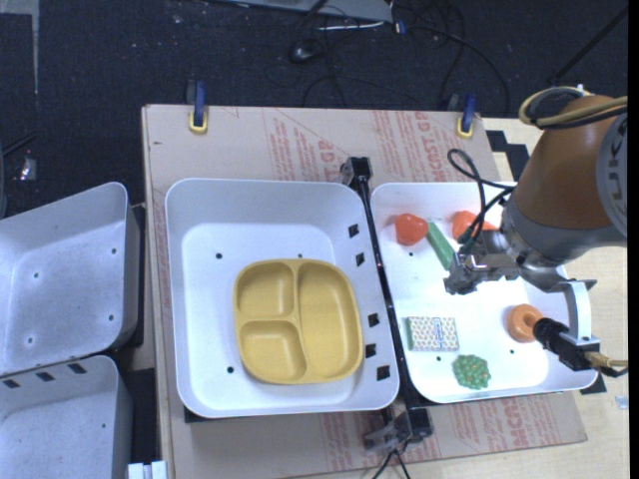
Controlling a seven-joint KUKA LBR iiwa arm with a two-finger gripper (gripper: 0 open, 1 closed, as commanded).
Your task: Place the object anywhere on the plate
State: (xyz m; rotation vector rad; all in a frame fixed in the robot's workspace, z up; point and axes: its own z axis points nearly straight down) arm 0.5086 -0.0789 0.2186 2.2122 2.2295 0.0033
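Green bumpy lump [471,370] at right bin [499,392] front, plus patterned packet [432,333], orange ring [523,322], green stick [440,246], two orange-red pieces. Left bin [200,267]: one yellow plate [298,320]. Pincer [461,279] state: cannot tell.

Red printed lettering runs across the brown cardboard sheet [270,133] lying on the worktop under the bins, but it appears reversed and too faint to read with any confidence.

hidden: my wrist covers part of the small orange round object [465,224] | cut off: my grey-and-orange arm [579,183] at right edge | unclear: my fingertips' gap
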